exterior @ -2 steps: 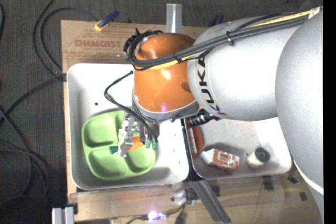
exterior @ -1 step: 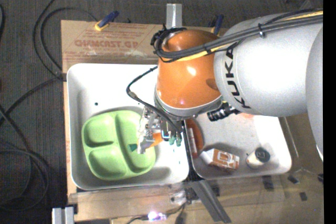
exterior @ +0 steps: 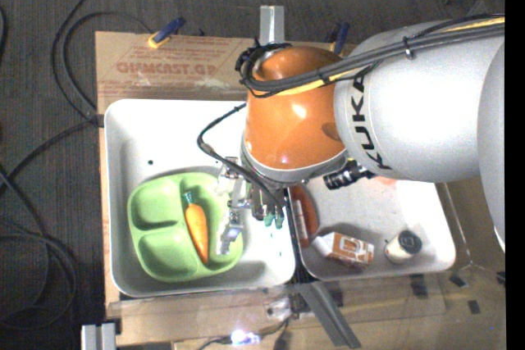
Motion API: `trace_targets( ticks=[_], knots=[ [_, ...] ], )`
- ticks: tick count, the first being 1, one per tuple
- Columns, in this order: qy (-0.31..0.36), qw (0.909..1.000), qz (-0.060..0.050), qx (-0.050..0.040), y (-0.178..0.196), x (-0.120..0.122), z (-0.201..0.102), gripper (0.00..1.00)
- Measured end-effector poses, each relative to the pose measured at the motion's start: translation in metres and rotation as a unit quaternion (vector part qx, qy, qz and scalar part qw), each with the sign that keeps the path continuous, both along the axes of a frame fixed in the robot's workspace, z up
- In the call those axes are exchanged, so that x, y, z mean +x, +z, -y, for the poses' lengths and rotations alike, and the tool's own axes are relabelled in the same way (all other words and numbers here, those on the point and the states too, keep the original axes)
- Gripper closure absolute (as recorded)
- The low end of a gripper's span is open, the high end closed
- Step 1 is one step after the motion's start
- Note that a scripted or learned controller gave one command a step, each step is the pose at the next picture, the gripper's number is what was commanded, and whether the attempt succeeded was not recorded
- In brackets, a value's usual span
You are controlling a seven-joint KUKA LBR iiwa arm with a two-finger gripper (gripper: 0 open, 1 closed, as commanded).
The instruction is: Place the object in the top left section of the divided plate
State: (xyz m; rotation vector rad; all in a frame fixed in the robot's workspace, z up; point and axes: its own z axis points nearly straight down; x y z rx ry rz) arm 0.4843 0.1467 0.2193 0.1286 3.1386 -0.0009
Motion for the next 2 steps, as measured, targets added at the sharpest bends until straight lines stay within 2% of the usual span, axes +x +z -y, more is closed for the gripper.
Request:
trace_targets(
  ticks=[1,2],
  knots=[
    [-0.001,1.0000,0.001,0.0008,0.009,0.001,0.000,1.00],
    [-0.031,0.9995,0.001,0.0002,0.021,0.000,0.066,1.00]
  ],
)
